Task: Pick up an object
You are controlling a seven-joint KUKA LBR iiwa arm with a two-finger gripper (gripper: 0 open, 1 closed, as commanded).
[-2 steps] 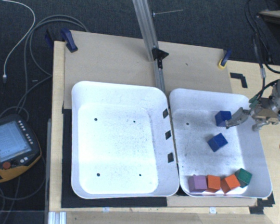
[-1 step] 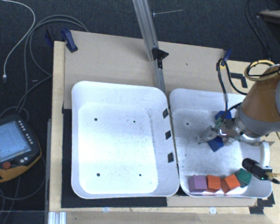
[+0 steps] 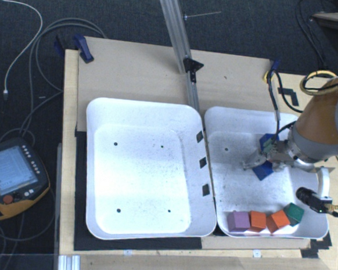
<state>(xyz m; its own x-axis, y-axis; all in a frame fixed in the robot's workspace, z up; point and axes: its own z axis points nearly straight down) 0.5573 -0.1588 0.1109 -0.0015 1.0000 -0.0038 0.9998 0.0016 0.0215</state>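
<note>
Arm: your arm (image 3: 324,123) reaches in from the right over the right bin (image 3: 239,128).
Gripper: your gripper (image 3: 264,160) sits low in that bin; grip state, cannot tell.
Blue block: blue block (image 3: 263,171) touching or just under the gripper tip.
Other blocks: purple block (image 3: 239,220), orange block (image 3: 258,220), second orange block (image 3: 279,219), green block (image 3: 294,212) lined along the near wall.
Left bin: left bin (image 3: 144,115) beside it.
</note>
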